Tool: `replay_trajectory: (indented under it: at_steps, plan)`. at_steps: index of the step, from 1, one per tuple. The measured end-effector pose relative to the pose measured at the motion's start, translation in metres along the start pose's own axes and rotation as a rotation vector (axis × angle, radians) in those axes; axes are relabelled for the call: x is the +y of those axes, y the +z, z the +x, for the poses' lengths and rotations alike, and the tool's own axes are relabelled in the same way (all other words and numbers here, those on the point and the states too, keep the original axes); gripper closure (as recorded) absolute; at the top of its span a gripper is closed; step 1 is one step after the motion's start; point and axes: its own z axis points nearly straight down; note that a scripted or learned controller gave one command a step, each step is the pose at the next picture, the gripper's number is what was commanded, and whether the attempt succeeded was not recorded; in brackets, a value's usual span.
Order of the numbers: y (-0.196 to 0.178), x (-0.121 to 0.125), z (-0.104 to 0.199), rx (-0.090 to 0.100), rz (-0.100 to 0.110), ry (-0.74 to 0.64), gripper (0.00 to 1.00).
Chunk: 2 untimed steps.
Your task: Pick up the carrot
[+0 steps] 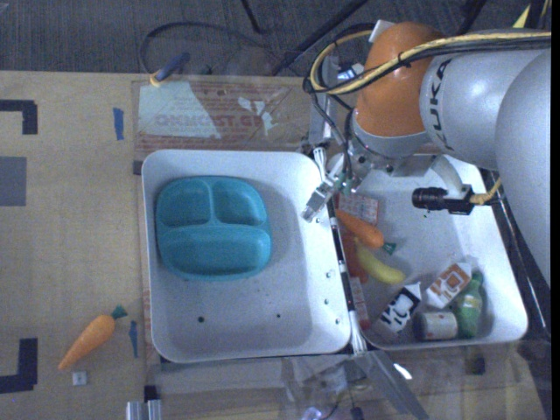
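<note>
A grey KUKA arm (490, 103) reaches in from three o'clock, its claw (325, 191) poised over the shared rim between two white bins on the tabletop (70, 234). Whether the claw is open or closed cannot be told from this slant; nothing is visibly between its fingers. The carrot (360, 227) lies in the right bin (507, 269), just below the claw at about five o'clock from it, hard against the dividing wall. Its long axis runs from ten o'clock to four o'clock, green top toward four. A yellow banana (381, 268) rests just beside it, with cartons and a can (436, 325) crowded toward six o'clock. The left bin (236, 322) holds a teal divided plate (213, 226). A second carrot (87, 339) lies outside the bins at eight o'clock, likely beyond easy reach.
</note>
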Motion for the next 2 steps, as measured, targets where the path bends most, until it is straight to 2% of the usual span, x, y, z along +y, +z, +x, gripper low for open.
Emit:
replay_trajectory:
  at_steps: [1, 2]
  plan:
    - [0.007, -0.002, 0.018, -0.031, -0.003, -0.074, 0.00]
    - [0.013, 0.010, 0.016, -0.029, 0.010, -0.030, 0.00]
